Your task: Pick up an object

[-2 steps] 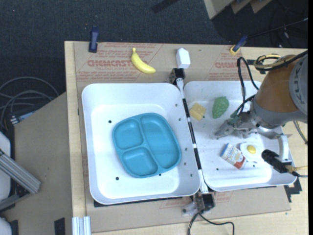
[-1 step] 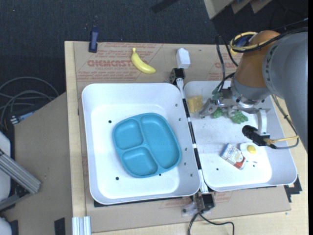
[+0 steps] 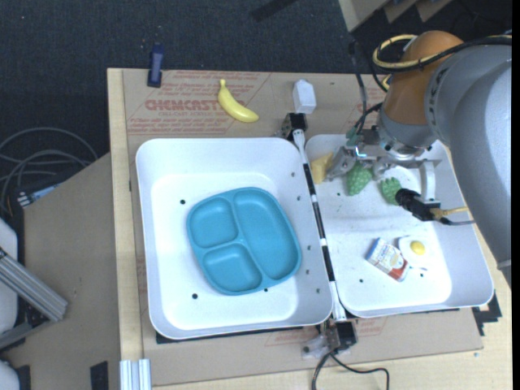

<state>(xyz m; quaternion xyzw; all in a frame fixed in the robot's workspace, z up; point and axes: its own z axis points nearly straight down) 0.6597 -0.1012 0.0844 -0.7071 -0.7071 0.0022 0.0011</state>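
Observation:
My gripper (image 3: 358,162) hangs low over the far left part of the right bin (image 3: 455,287). Directly under it, touching or nearly touching, is a green bumpy piece (image 3: 357,184). A second green piece (image 3: 390,189) lies just to its right. A yellow piece (image 3: 322,167) rests by the bin's left wall. Nearer the front lie a small white and red carton (image 3: 386,258) and a small yellow round thing (image 3: 418,248). The gripper's tips are hidden behind its own body.
The left bin (image 3: 162,185) holds a blue divided plate (image 3: 241,239). On the bench behind the bins lie a yellow banana (image 3: 235,104), a small white block (image 3: 305,96) and a blue object (image 3: 156,63). The grey arm covers the right bin's far right corner.

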